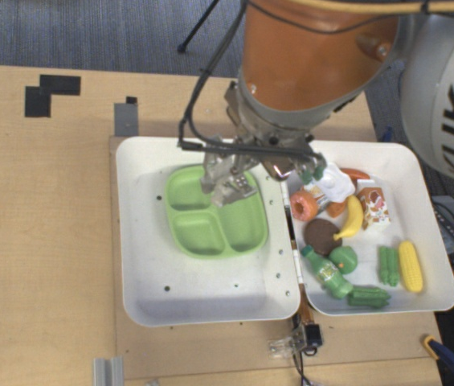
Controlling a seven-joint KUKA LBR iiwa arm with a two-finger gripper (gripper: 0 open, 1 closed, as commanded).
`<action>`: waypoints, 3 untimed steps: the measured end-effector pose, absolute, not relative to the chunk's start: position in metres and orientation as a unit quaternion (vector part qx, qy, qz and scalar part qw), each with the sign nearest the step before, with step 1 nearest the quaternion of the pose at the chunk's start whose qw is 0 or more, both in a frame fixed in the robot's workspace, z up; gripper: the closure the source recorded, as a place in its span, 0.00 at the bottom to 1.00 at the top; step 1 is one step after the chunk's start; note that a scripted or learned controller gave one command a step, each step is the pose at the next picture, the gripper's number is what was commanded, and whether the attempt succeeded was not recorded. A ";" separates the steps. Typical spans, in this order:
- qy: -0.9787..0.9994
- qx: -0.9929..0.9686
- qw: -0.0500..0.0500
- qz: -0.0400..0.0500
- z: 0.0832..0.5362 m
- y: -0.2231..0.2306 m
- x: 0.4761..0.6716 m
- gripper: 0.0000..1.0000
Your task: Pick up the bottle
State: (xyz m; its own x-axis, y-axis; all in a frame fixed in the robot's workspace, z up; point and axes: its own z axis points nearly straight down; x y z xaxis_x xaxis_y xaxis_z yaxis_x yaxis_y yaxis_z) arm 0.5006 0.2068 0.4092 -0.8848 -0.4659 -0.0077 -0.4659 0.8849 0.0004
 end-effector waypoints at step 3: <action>0.894 -0.449 0.005 0.001 0.393 0.235 0.496 1.00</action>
State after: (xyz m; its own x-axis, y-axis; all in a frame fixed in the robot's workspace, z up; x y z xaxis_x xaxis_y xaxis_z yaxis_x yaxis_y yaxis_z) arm 0.4961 0.2354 0.3934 -0.5975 -0.8018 -0.0088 -0.8018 0.5976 -0.0030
